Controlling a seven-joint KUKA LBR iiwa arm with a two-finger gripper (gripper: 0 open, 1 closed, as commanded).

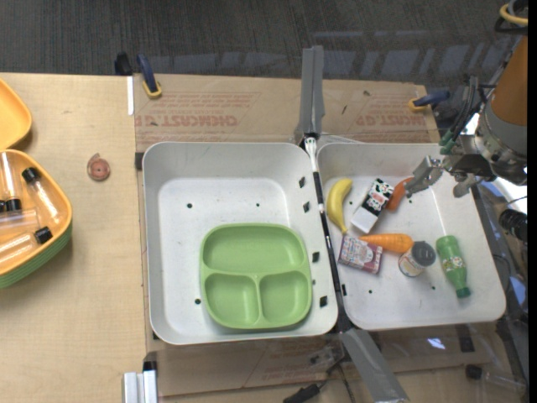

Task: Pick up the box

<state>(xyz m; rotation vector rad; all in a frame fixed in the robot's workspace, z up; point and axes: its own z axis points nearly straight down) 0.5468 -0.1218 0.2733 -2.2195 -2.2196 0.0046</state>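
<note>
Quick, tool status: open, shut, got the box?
Tool: cannot be told whether open or shut. It hangs over the right bin, near the box, which lies on the bin floor, not held.

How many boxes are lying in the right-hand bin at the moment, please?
2: a white box with a black-and-white picture, right of the banana, and a pink box below it, just under the carrot. None seems hidden.

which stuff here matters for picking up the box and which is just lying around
For the job:
box, in the right bin
gripper, just right of the box

Lying about:
banana
carrot
pink packet
green bottle
small jar
green plate, in the left bin
</note>
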